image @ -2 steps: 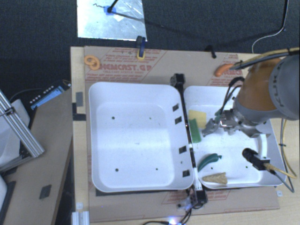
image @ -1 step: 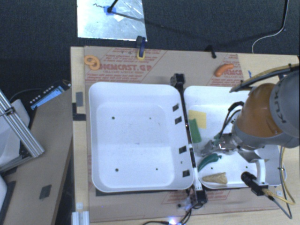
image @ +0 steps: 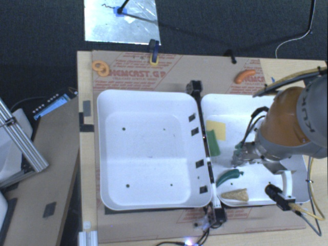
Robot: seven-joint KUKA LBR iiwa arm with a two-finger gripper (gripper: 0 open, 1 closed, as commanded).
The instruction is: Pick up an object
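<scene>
the tool (image: 239,155) is low in the right bin (image: 236,104), near a green block (image: 212,143), yellow card (image: 217,129) and teal piece (image: 228,176); i cannot tell its state, so nothing looks lifted yet.

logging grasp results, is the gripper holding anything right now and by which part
Cannot be told: the gripper sits low in the right bin near the teal object.

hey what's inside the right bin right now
In the right bin: a yellow square piece, a green block by the divider, a teal curved item and a tan wedge. The arm and claw cover the bin's right part, so anything there is hidden.
</scene>
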